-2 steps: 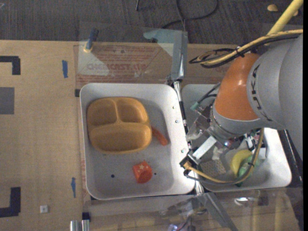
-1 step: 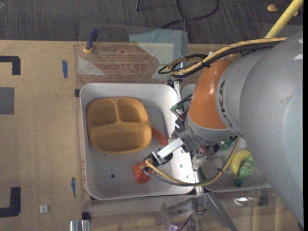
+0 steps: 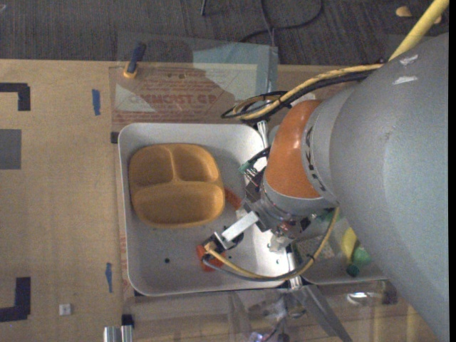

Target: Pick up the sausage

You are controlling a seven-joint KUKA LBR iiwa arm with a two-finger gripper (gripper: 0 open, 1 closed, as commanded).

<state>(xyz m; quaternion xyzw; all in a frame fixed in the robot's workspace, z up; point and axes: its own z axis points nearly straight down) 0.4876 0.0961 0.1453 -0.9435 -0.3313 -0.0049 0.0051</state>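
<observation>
Closest to us, the grey arm fills the right side, and its orange band sits just above the wrist. Below the wrist the gripper hangs low over the right part of the left bin. The wrist hides it from above, so we cannot tell whether it is wide, narrow or holding anything.

Near that bin's front rim we see a small red-orange thing, which we take for the sausage. It lies on the white floor to the left of the gripper, partly covered by robot hardware.

In the right bin, under the arm, a yellow thing and a green thing lie close together.

Farther in, a yellow three-compartment plate rests in the left bin's middle, and a small orange piece lies at its right edge.

Beyond the bin a clear sheet with reddish lettering lies on the brown bench, which also bears strips of blue tape.

Farthest off, black cables loop over the dark floor.
</observation>
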